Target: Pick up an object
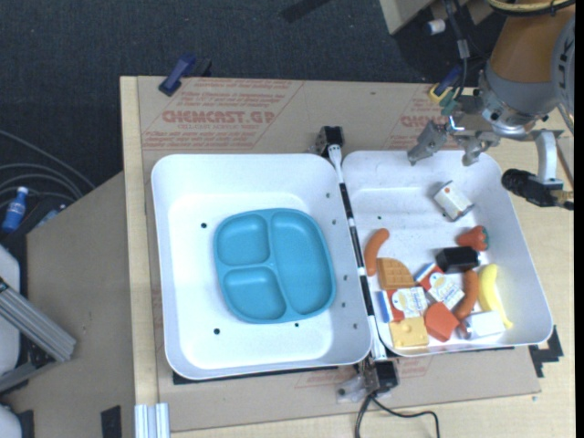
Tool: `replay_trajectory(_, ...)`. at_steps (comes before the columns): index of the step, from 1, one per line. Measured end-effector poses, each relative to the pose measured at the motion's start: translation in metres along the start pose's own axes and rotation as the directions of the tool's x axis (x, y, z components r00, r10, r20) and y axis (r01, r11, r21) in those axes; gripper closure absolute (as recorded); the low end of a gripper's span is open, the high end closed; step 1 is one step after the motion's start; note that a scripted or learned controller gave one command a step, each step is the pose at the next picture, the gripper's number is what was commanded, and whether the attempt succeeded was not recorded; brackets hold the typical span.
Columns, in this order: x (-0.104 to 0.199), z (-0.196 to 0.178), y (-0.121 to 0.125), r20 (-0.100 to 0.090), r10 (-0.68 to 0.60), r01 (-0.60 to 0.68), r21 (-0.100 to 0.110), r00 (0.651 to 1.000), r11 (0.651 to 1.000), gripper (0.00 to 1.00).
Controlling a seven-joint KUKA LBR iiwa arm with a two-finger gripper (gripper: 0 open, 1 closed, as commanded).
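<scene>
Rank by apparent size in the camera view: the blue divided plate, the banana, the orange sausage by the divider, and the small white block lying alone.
1. blue divided plate, clearly largest.
2. banana and orange sausage: alike, not ranked.
3. white block, smallest.

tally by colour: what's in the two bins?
Blue: 1, divided plate in the left bin
Orange/red: 5, including the sausage
Yellow: 2, banana and a cheese-like block
White/printed: 5, including the small box
Black: 1, bar
Total: about 14; the right bin pile overlaps, so counts are approximate.
</scene>
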State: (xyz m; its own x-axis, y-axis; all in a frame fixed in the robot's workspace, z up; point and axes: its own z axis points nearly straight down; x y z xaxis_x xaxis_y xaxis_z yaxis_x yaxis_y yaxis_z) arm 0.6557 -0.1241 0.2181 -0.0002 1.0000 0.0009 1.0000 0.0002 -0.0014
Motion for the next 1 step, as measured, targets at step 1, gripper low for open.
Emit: replay_trajectory(1,-0.0339,0.1086,0.0127,0.009,-0.002,0.002,-0.021,1.000,1.000,0.00)
